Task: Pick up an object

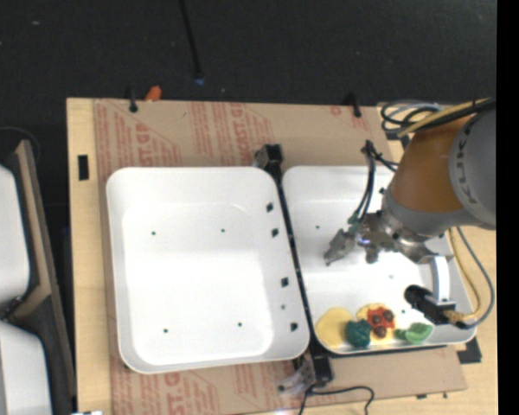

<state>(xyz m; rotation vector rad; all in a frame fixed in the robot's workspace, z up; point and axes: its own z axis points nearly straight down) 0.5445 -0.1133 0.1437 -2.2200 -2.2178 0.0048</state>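
camera view — fingers [353, 247] above right bin [329, 188]

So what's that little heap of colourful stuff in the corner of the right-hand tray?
The heap lies in the near corner of the right bin, against its front wall. It looks like small soft or plastic pieces: a pale yellow rounded one at the left, a dark teal lump, a red piece with dark spots, and a bright green bit at the right. They touch or overlap one another. The gripper hangs above the bin floor, apart from them.
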